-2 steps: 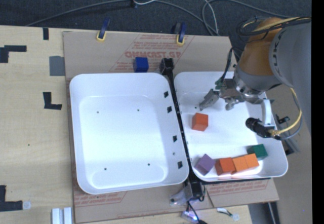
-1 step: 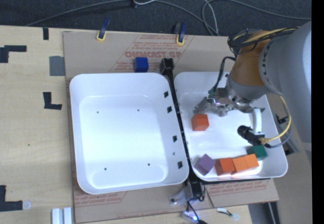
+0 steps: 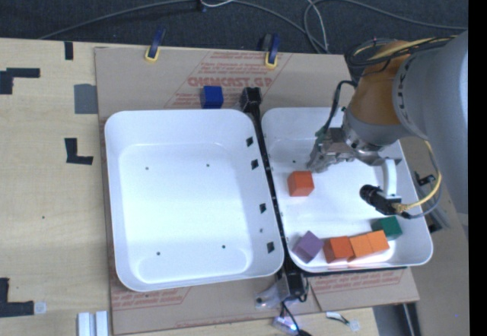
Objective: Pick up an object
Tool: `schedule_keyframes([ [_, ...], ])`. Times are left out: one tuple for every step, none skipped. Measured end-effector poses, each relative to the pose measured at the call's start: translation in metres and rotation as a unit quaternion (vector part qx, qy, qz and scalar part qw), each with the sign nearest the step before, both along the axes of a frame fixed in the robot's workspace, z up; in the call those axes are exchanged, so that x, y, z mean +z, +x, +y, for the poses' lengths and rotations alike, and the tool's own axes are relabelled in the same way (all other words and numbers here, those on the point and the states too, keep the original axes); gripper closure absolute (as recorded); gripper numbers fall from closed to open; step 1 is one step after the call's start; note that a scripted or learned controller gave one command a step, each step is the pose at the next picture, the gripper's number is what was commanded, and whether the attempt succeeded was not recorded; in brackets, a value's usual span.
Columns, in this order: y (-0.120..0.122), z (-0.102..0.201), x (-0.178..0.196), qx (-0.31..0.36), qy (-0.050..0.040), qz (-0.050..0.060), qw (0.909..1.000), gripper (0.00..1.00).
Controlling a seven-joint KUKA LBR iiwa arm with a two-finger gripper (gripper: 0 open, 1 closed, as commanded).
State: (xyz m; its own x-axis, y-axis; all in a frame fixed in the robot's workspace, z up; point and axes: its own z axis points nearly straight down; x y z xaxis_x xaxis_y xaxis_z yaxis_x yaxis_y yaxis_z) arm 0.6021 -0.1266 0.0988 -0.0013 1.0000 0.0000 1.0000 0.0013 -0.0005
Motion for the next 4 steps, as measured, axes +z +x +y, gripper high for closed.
schedule_keyframes([
  [-0.002, -0.005, 0.044, -0.001, -0.0003, -0.002, 1.0000, 1.00],
  [0.001, 0.000, 0.105, 0.000, -0.0002, -0.003, 1.0000, 1.00],
  [0.004, -0.009, 0.154, -0.001, -0.0004, -0.002, 1.0000, 1.00],
  [-0.005, 0.041, 0.140, 0.001, 0.0004, 0.001, 1.0000, 1.00],
])
